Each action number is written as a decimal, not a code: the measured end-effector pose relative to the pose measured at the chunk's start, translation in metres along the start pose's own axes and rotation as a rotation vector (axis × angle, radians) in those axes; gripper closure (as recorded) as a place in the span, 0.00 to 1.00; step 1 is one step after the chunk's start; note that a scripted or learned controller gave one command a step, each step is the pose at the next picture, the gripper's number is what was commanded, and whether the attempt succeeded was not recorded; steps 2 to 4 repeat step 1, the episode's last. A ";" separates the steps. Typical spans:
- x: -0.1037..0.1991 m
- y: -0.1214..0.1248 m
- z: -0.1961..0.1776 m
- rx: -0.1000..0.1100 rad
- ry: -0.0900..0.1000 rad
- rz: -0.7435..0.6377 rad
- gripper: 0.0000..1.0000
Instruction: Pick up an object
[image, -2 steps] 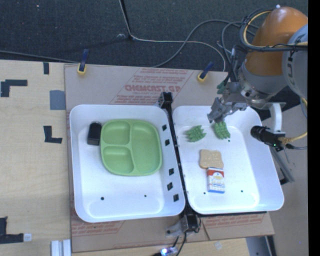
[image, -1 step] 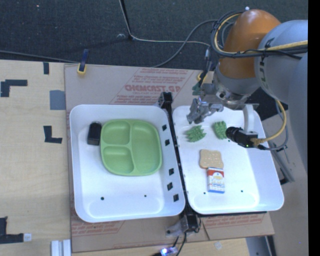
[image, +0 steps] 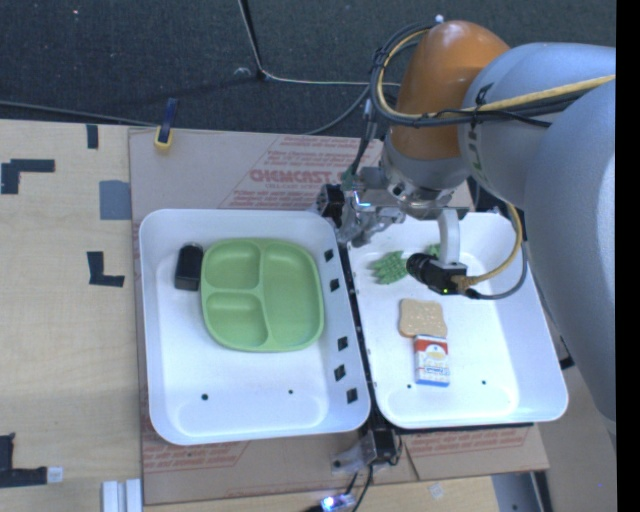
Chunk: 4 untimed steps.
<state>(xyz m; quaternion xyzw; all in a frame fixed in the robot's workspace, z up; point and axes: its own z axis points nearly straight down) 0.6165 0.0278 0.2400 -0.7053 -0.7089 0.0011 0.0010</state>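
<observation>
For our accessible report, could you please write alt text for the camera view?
A grey robot arm with an orange band reaches over the right white bin, which holds a green leafy toy, a tan slice of toast and a small red-and-blue carton. The left white bin holds a green divided plate and a small black block.

We see even, bright overhead light. The white bins (image: 160, 330) approach overexposure, with soft shadows along their inner rims. A glossy highlight marks the arm's orange band (image: 450, 60). Focus is slightly soft throughout; the dark floor along the top edge looks grainy.
</observation>
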 end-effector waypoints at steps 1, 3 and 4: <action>0.053 0.009 -0.005 -0.002 0.001 0.000 1.00; 0.053 0.009 -0.005 -0.002 0.001 0.000 1.00; 0.053 0.009 -0.005 -0.002 0.001 0.000 1.00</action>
